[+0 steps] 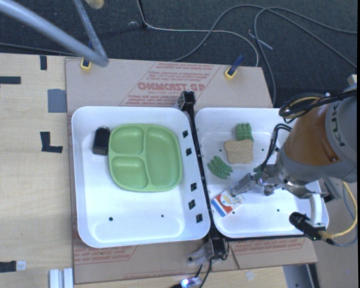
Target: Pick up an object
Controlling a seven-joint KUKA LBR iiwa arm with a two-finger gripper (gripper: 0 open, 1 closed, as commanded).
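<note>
Jaws' state impossible to tell, gripper [237,191] low over a small red, white and blue packet [223,205] in the right bin [258,225]

Right bin [300,224] holds 4 small objs. Green knobbly piece [244,131] sits toward the far side, w/ a tan bread-like slice [239,152] just in front, touching or nearly so. Second green ridged piece [219,167] lies near the divider, just left of the slice. Flat white packet w/ red & blue print [224,204] lies nearer the front-left corner, tilted. Left bin [132,230] has a green 3-compartment plate [146,158], flat, centre; small black block [101,141] just beside its left edge
</note>
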